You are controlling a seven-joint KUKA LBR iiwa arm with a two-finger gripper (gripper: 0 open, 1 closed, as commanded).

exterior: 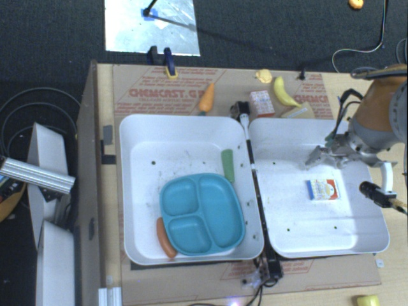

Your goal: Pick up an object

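Small box, white with blue and red print, lies flat on the floor of the right bin, toward that bin's right side and apart from its walls. Nearest the camera in the left bin sit a blue divided tray and, just beside the tray's lower left corner, an orange sausage-shaped piece lying along the bin floor. A green stick lies a little farther back, just above the tray's upper right corner and close to the wall between the two bins. Beyond the box, the gripper hangs over the far right part of the right bin, its metal fingers spread and pointing left and down, with nothing between them; it is near the box but not touching it. The grey arm with its orange band rises behind it at the right edge. Farther back, on the brown board behind the bins, lie a carrot, a small pink and white packet and a banana, the packet and banana close together. Well beyond the bench, a shiny sheet lies on the dark floor.
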